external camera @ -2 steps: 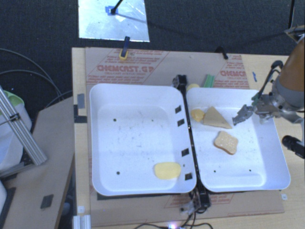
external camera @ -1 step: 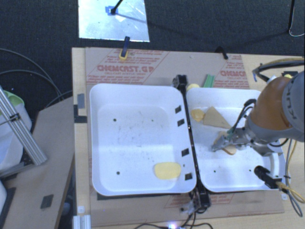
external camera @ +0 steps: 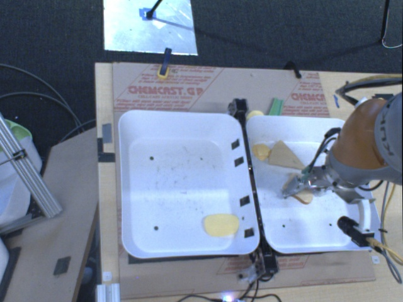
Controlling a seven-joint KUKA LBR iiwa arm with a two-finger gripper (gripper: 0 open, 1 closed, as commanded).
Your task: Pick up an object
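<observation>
The right bin point(external camera: 315, 238) holds a tan wedge-shaped piece point(external camera: 286, 156) with a small yellow piece point(external camera: 261, 151) just to its left. My gripper point(external camera: 293, 187) is low over the middle of this bin, reaching in from the right. A small tan object point(external camera: 305, 197) lies right beside and partly under its tip. I cannot see whether the object is between the jaws. In the left bin point(external camera: 157, 131), a flat yellow oval point(external camera: 221, 224) lies near the front right corner.
Black clips point(external camera: 241, 162) line the divide between the two bins. A small yellow ball point(external camera: 255, 114) and a green strip point(external camera: 275, 106) sit just beyond the right bin's far rim. The arm's orange band point(external camera: 360, 137) hangs over that bin's right side.
</observation>
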